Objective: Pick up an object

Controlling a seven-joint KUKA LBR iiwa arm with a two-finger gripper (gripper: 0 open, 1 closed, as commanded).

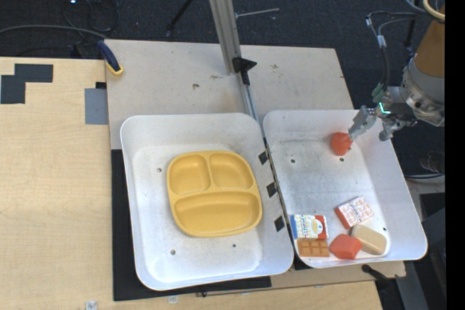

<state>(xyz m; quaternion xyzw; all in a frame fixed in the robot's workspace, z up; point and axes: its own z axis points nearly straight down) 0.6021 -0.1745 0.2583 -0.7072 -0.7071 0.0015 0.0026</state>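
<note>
Clustered items are sitting in the right bin's (407, 225) near corner: waffle block (314, 247), small carton (309, 226), red chunk (345, 247), tan bread piece (370, 239), pink-white packet (354, 212). They're touching or nearly so, probably making them awkward to grip singly. Yellow divided plate (214, 192) is lying flat in the left bin (145, 243), alone. Red ball-like object (340, 143) is sitting apart at the right bin's far side, so it looks like the easy target. Arm is reaching in from the right, with the jaws (372, 121) hovering just beside and above that red object. Jaws are looking spread and holding nothing; one finger (359, 120) is angling down toward the object, maybe touching it – can't confirm. Worktop (290, 76) behind is carrying a metal post (222, 18)
</note>
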